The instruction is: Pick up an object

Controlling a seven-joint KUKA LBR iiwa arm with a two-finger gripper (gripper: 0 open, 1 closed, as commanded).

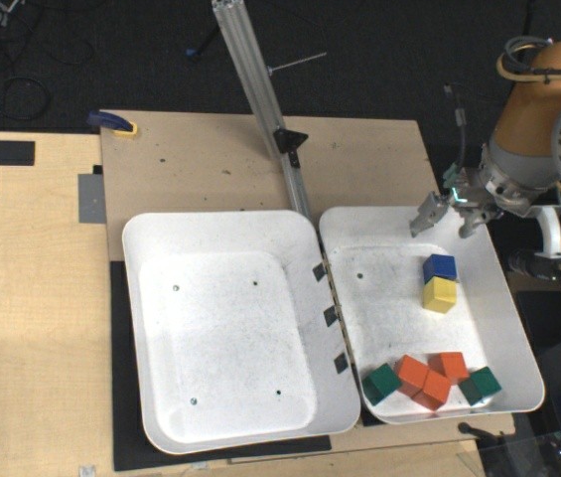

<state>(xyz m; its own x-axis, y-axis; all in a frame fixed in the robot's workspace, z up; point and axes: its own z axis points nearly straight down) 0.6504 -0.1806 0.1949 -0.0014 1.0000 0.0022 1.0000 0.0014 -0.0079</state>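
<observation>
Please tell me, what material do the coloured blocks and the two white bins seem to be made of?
Blocks: the blue block, yellow block and the orange and green ones look like painted wood or plastic; flat matte colour, crisp edges. I cannot tell which.
Bins: the left bin and right bin look like thin moulded plastic; smooth white, rounded corners, slightly speckled floor.

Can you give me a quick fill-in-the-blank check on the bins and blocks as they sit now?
1. The blocks all lie in the ____ bin.
2. The blue block touches a ____ block beside it.
3. Among the cluster at the near edge, two blocks are ____ and the others orange.
4. The hand hangs over the right bin's ____ edge.

Missing words: right; yellow; green; far
</observation>
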